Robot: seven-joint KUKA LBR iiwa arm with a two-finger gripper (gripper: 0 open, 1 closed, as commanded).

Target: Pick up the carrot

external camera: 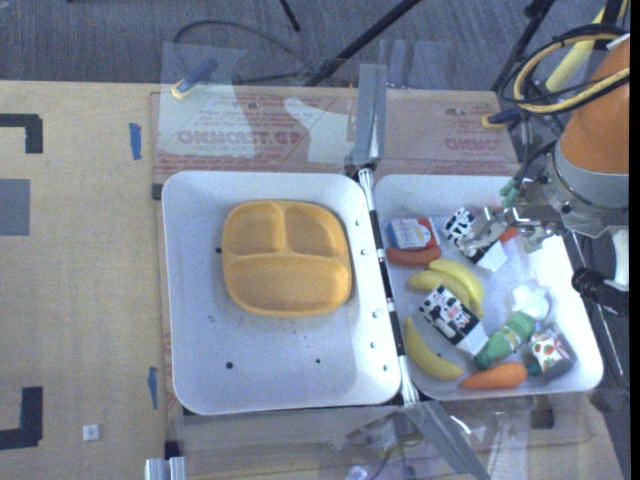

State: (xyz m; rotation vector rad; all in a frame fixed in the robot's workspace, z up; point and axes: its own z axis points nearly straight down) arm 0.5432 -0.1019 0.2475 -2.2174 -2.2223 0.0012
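two white bins sit on a tan bench, the carrot (493,376) at the right bin's (590,363) near edge beside a green bottle (510,334), so the gripper (493,236), grip unreadable, should descend clear of it.

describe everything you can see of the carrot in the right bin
The small orange toy carrot, smooth and plastic-looking, lies flat near the front edge of the right shallow white bin. It runs roughly left to right, and which end is its tip is hard to tell. Its left end lies by the lower yellow banana, its top side meets the green bottle-like toy, and a small patterned carton sits at its right end. The pincer is far off, at the bin's back.
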